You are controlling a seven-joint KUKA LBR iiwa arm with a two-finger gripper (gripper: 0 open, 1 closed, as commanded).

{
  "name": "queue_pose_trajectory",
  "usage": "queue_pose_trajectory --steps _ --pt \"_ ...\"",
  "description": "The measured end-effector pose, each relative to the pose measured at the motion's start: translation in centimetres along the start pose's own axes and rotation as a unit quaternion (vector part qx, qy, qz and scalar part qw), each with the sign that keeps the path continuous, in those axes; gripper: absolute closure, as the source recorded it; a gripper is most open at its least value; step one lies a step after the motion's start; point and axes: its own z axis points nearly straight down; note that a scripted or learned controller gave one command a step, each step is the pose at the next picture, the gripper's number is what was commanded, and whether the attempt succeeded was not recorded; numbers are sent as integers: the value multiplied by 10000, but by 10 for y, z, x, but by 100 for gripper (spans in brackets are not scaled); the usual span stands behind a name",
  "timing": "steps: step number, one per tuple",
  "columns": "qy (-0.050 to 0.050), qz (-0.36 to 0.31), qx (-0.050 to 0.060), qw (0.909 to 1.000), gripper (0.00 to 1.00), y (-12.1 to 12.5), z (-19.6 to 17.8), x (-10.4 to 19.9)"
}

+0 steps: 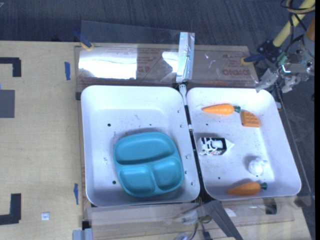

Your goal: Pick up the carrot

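Two orange carrots with green tops lie in the right bin (286, 149). One carrot (218, 109) rests near the bin's far edge, and the other carrot (246, 187) lies by the near edge. My gripper (275, 79) hangs above the bin's far right corner, up and to the right of the far carrot and well apart from both. Nothing shows in its grasp.
Also in the right bin are an orange waffle-like piece (250, 119) beside the far carrot, a black-and-white item (214, 145) near the left wall, and a small white object (256, 166). The left bin (95, 114) holds a blue divided plate (148, 162). Yellow cables (295, 9) hang at top right.
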Motion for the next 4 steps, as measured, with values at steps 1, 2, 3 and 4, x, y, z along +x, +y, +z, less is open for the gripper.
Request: queue_pose_trajectory --steps 1,2,3,4 --pt "16 411 31 9991 0 15 50 63" --pt "6 -239 -4 9997 0 16 140 87" --pt "7 -760 11 9971 0 15 159 59" --pt "10 -773 55 9970 100 13 150 59"
